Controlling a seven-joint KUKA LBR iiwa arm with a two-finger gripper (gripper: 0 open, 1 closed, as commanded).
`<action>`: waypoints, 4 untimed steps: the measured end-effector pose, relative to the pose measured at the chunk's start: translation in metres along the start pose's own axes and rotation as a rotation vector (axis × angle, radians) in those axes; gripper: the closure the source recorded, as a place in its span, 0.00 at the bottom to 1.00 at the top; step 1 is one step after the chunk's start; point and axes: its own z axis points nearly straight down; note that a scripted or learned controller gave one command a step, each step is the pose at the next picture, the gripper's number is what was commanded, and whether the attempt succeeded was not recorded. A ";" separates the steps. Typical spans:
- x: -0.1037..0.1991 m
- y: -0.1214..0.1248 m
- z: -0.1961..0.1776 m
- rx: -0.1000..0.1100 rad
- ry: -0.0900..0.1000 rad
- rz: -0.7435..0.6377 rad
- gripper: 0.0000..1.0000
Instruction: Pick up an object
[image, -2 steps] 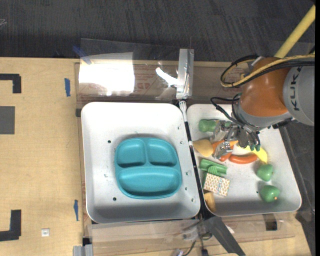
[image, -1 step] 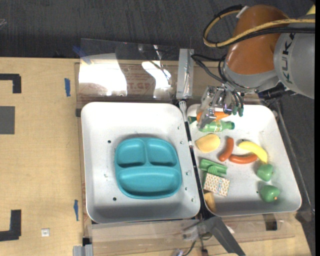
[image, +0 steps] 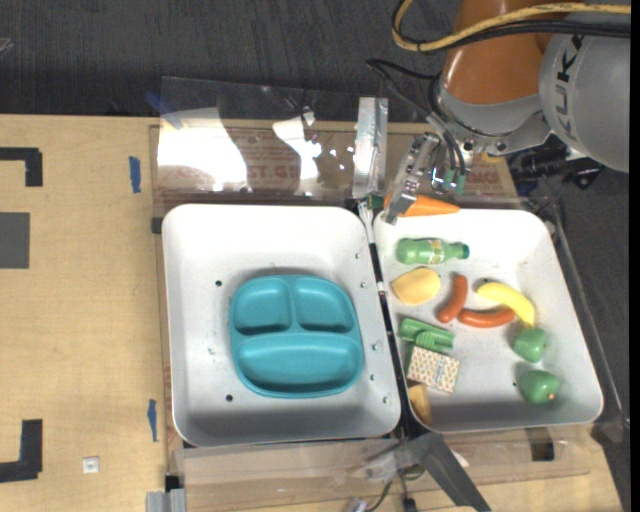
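Tool (image: 400, 205) sits at the 11 o'clock corner of the right bin (image: 575, 385), right at the butt end of the carrot (image: 432, 207). You can't tell from this angle whether it's clenched or released, or whether the carrot is actually between anything. They look touching or just beside, no more than that.

Carrot lies flat along the bin's 12 o'clock wall, tip pointing toward 3 o'clock. Looks like hard plastic toy food: light, stiff, smooth, so probably slippery and prone to rolling or squirting out along the taper. I'd take it across the thick end, not the tip. The wall close behind leaves little room on that side.

If you'd rather switch target:
- green bottle (image: 432, 250) just below the carrot, round, likely rolls
- sausage (image: 470, 312) and banana (image: 507, 301) at centre, touching each other, curved, awkward
- cracker (image: 433, 370) toward 7 o'clock, flat, hard to get under

Left bin (image: 190, 240) holds a blue tray (image: 295, 335), too wide for a pinch.
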 end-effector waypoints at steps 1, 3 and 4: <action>-0.001 0.001 -0.011 -0.002 -0.007 -0.002 1.00; 0.059 0.029 0.010 0.002 0.009 -0.124 1.00; 0.010 -0.001 -0.033 0.000 0.000 -0.268 1.00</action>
